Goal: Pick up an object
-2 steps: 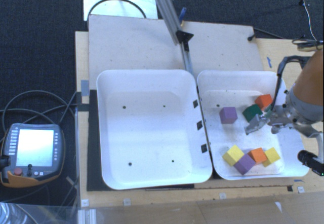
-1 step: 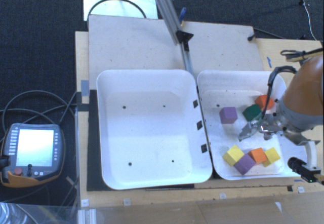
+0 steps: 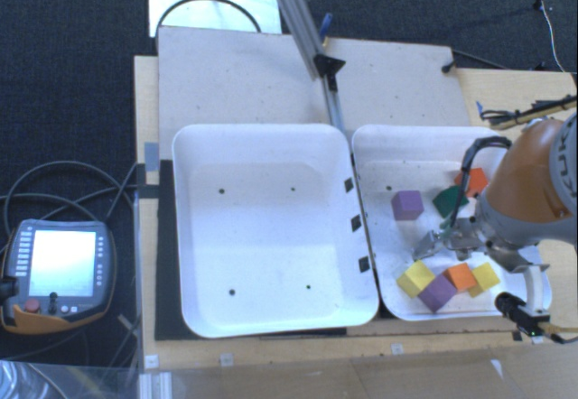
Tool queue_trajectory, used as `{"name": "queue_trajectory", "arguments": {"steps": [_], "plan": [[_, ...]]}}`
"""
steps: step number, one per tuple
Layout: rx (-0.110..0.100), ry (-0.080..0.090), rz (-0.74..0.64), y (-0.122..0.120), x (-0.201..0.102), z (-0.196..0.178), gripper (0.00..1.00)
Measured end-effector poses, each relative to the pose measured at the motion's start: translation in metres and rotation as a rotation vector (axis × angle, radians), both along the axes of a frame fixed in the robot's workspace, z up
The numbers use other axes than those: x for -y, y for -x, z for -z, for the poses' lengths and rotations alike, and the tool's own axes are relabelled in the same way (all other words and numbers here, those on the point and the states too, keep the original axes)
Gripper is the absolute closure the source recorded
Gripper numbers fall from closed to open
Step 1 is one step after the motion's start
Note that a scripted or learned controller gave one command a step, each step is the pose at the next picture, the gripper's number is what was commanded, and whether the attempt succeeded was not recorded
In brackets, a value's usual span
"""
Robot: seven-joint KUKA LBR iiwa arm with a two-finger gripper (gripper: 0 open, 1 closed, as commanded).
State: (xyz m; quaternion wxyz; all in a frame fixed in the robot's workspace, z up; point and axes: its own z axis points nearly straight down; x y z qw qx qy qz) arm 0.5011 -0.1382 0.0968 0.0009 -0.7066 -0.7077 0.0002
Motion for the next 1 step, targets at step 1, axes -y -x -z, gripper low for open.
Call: {"name": "queue_trajectory", "arguments": {"steps": [1], "plan": [[0.005, 0.001, -0.002, -0.0013, 0.0006, -0.0132, 1.00]]}}
